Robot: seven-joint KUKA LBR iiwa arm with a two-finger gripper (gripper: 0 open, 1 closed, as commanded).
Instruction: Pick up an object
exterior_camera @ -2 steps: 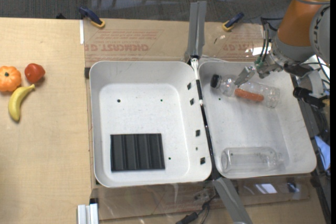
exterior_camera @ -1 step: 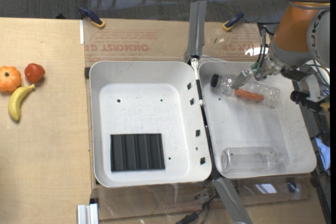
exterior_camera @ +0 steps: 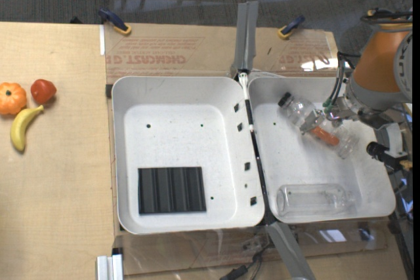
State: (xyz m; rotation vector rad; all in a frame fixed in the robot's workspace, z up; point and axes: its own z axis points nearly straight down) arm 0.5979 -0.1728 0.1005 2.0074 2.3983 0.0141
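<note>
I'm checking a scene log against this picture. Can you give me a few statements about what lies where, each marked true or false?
1. A black ridged mat lies in the left bin. True.
2. The banana lies in the right bin. False: it lies on the wooden table, left of both bins.
3. A clear bottle lies on its side near the right bin's front edge. True.
4. The arm reaches over the left bin. False: it is over the right bin.
5. Two clamps hold the cardboard behind the bins. True.
</note>
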